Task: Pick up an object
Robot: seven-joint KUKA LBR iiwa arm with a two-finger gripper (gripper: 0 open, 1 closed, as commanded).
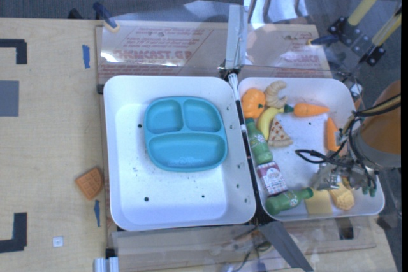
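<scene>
Yellow and pale, a small cluster of toy foods sits in the near right corner of the right bin point(376, 204): a cream-coloured block point(319, 203) and, just to its right, a lumpy yellow piece point(344, 199). The gripper point(335, 178) hangs directly over that corner, just beyond the two pieces and so close above them that I cannot tell whether it touches either. Its metal end is a tangle of dark cables and shiny parts from where I stand — whether it is spread or closed I cannot tell, and nothing can be seen clearly caught in it.

Left of the block lies a green bottle point(288, 199) on its side, and beyond that a small red and white packet point(272, 177). A second green bottle point(259, 142) lies along the bin's left wall. Further back are a pizza slice point(278, 134), a yellow banana point(266, 120), an orange pumpkin-like piece point(253, 102), a tan croissant shape point(276, 93) and a carrot point(308, 109). Another orange piece point(331, 134) lies by the right side, beside the arm point(382, 130), whose orange band comes in from the right.

The left bin point(121, 156) holds a blue divided plate point(185, 133) — three compartments, set toward its far side. On the wooden bench point(44, 137) to the left, well apart from the bins, lies a small brown waffle-like square point(90, 183).
</scene>
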